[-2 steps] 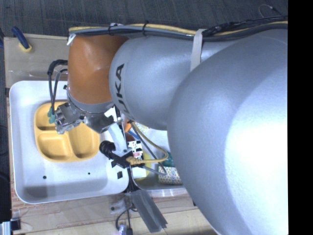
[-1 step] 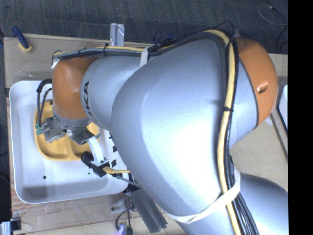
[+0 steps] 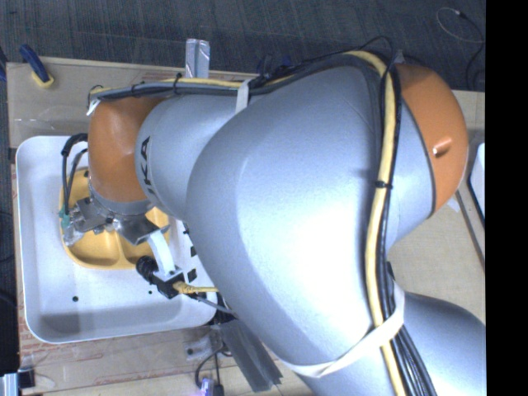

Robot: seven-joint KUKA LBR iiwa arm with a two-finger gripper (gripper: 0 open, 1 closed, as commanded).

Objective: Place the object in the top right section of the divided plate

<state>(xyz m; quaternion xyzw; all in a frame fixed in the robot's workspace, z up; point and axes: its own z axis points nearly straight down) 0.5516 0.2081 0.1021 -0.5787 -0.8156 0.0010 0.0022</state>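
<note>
White plastic forms the left bin (image 3: 41, 304), a shallow tray with rounded corners that sits on the pale bench (image 3: 25, 106). A small blue-and-yellow clamp (image 3: 35, 64) lies on the bench near the far left corner, well apart from the bin.

Inside the bin, toward its middle, lies the yellow divided plate (image 3: 91, 250). Just a curved slice of its near rim and part of its left side show; the rest is covered by the arm, so its sections cannot be told apart, and the object to be placed cannot be made out anywhere around it.

Directly above the plate hangs the gripper (image 3: 82, 221), a cluster of grey metal with a green spot at its left edge, under the orange band (image 3: 115, 155). Whether it is wide, narrow or carrying anything cannot be told from this angle. Black cables (image 3: 70, 159) loop down its left side, and a white bracket with a black cable end (image 3: 161, 271) juts out just right of the plate.

Further right, the grey arm (image 3: 313, 221) covers most of the bench, a yellow-and-black cable bundle (image 3: 381, 196) strapped along it, and a second orange cap (image 3: 433, 139) near the right edge. A grey post (image 3: 197, 58) stands behind it.
</note>
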